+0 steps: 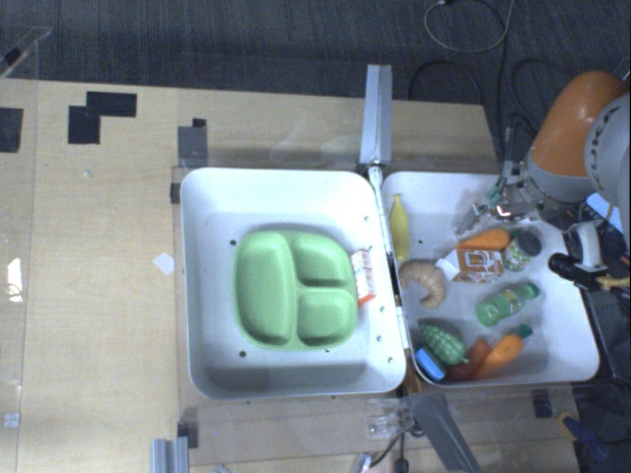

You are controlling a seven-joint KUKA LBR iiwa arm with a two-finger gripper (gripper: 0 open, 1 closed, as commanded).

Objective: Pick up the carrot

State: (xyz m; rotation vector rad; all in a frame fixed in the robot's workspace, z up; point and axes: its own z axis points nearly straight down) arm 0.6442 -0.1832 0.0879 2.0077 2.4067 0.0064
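Your end effector (pixel 505 197) sits at the right bin's (pixel 582 363) far edge, grip state unclear, while the carrot (pixel 505 349) lies near the front edge, slanting toward the far right corner.

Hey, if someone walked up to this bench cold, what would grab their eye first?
Probably the green divided plate sitting alone in the left bin. Next, the jumble of toy food in the right bin, with the carrot near its front edge. The arm's orange band looms at that bin's far right corner.
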